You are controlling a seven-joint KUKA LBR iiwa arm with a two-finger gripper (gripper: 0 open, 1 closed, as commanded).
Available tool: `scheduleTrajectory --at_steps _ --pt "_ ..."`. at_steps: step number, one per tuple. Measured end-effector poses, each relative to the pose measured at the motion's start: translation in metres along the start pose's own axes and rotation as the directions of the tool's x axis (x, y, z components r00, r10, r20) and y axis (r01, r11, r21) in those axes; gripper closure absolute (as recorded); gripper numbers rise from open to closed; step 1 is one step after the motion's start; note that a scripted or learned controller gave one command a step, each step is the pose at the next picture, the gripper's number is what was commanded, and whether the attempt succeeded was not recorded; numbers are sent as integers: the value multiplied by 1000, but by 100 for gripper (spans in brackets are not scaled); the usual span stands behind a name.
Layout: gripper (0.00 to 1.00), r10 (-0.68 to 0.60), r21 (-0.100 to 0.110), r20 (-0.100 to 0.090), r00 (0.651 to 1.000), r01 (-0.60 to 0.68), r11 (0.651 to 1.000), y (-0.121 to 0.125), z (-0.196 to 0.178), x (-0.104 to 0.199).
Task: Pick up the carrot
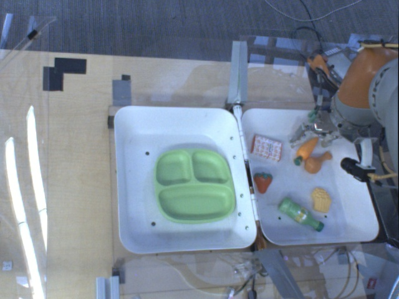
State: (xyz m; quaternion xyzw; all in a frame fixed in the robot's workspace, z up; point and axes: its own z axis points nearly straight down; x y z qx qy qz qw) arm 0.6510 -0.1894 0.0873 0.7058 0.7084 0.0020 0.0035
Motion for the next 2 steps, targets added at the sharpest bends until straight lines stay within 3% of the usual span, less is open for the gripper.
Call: scheduleTrajectory --at_steps 1,2 --pt "100 -5 -8 1 1000 5 1000 3 -13 2" --pt "100 89 0 -1 996 -89 996 -31 -110 25"
